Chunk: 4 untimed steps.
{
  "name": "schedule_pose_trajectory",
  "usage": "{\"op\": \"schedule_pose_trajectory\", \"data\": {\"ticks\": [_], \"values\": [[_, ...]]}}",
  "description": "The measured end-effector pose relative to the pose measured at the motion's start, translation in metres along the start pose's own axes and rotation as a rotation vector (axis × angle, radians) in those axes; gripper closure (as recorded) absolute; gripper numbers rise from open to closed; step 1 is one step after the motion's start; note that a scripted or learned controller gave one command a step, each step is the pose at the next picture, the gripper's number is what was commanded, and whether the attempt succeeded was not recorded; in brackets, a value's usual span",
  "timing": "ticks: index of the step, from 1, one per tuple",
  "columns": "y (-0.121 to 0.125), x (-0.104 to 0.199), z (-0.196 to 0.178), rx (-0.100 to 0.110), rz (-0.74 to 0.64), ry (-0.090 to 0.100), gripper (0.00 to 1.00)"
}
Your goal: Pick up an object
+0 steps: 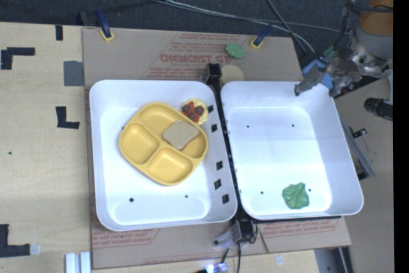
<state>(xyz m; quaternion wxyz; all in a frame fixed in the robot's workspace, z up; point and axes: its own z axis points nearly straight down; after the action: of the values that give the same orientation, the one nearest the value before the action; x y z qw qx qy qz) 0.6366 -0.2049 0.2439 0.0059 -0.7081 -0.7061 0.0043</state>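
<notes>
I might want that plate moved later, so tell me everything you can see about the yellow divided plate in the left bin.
The yellow divided plate looks like smooth plastic, rounded, with raised ridges splitting it into compartments. It lies flat, turned at a slant, on the floor of the left bin, toward its upper middle. A tan bread slice rests on its central ridges, and a small red and yellow toy touches its upper right rim.

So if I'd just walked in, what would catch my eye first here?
Probably the yellow plate with compartments in the left bin, with a slice of toast lying on it and a small red-and-yellow item at its upper edge. Next, the green leaf lying alone near the front of the right bin. Then the gripper, poised at that bin's far right corner.
</notes>
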Motion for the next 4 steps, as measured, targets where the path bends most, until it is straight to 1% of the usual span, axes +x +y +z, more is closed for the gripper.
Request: {"op": "schedule_pose_trajectory", "data": {"ticks": [1,2,3,4], "values": [[0.002,0.001,-0.009,-0.013,-0.004,-0.003,0.00],[0.009,-0.003,0.038,-0.009,-0.004,-0.003,0.00],[0.005,-0.006,0.083,-0.010,-0.004,-0.004,0.00],[0.007,-0.001,0.128,-0.009,-0.005,-0.003,0.00]]}}
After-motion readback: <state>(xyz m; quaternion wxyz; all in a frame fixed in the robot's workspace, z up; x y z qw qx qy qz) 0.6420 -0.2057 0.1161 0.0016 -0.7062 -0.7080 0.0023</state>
